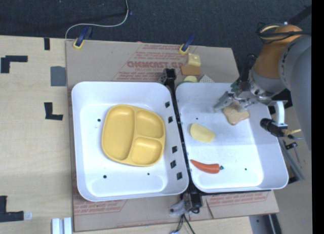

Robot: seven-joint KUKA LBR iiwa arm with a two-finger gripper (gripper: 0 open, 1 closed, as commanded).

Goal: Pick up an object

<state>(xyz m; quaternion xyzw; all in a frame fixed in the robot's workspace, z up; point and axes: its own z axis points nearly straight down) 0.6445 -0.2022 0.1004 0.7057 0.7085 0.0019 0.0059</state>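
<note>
The left shallow white bin (86, 126) holds a yellow three-compartment plastic plate (133, 135). In the right shallow white bin (253, 172) the grey arm's gripper (234, 102) hangs over a tan bread-like chunk (237, 116); whether its fingers are apart or together cannot be told. A pale yellow oval piece (202, 132) lies near the bin's middle, and a small red-orange chili pepper (206, 166) lies toward its front edge.

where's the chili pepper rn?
The chili pepper lies in the right bin, near its front-left corner, just below the yellow piece and well away from the pincer.
</note>
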